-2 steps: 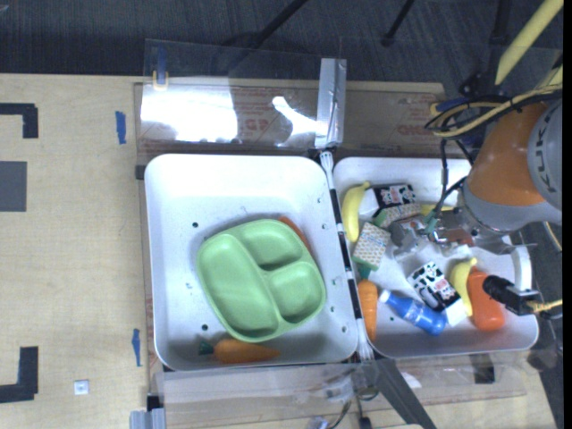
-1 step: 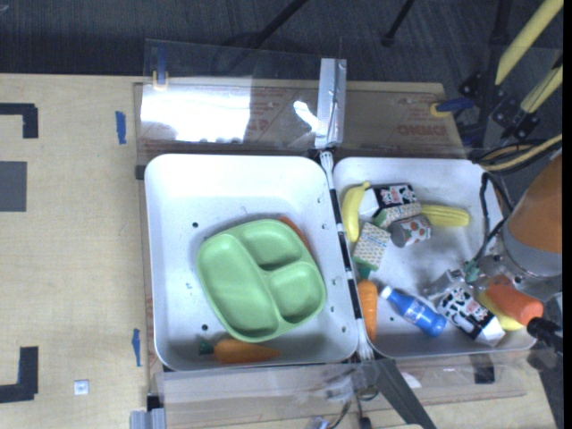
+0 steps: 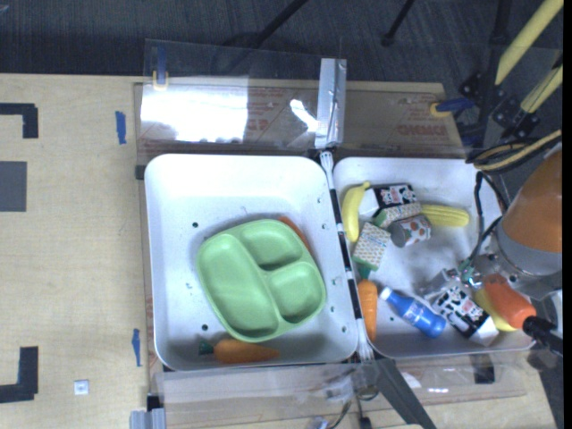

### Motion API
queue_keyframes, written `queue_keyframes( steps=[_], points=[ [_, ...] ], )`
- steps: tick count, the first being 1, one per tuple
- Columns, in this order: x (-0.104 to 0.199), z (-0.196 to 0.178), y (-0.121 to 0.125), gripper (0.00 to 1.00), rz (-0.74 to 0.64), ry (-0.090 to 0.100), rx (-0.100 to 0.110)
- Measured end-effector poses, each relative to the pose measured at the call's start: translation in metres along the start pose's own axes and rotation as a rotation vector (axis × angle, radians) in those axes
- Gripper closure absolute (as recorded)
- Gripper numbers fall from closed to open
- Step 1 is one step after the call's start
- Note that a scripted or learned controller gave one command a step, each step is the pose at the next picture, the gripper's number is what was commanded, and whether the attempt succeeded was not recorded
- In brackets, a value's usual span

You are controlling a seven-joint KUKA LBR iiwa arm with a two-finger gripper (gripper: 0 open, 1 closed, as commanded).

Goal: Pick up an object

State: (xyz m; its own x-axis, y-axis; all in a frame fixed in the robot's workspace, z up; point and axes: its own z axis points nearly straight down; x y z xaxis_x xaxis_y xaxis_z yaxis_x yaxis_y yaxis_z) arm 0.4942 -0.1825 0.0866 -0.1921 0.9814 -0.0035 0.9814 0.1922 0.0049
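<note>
Nearest the camera, along the lower edge of the frame, an orange plastic carrot (image 3: pixel 243 351) lies against the front wall of the left white bin (image 3: pixel 170 239), half tucked under a green three-compartment plastic tray (image 3: pixel 261 278) that fills the middle of that bin and hides a second orange thing at its upper right edge. Right of the divider, the right white bin (image 3: pixel 447 172) holds the likely targets, loosely heaped rather than arranged: a yellow toy banana (image 3: pixel 355 209) leaning on the divider, a small printed carton (image 3: pixel 394 196), a second yellow piece (image 3: pixel 444 214) beside it, a small can (image 3: pixel 413 231), a pale speckled packet (image 3: pixel 372 245), another orange carrot (image 3: pixel 367 304) by the divider and a blue bottle with a white cap (image 3: pixel 415 313) lying on its side. At the lower right, the grey arm with its orange band reaches down so that the tool (image 3: pixel 458 284) sits low among the clutter, just beside a black-and-white patterned box (image 3: pixel 463 310) and an orange-and-yellow toy (image 3: pixel 506 306); whether it is wide or narrow I cannot tell, since the wrist and clutter mask it, and nothing visibly sits in it, so I judge the grasp undecided
</note>
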Motion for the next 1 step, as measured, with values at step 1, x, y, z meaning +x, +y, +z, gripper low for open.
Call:
queue_keyframes(
  steps=[1],
  points=[
    [-0.0336,-0.0354,0.1017,0.0,-0.005,0.003,0.005]
  ],
)
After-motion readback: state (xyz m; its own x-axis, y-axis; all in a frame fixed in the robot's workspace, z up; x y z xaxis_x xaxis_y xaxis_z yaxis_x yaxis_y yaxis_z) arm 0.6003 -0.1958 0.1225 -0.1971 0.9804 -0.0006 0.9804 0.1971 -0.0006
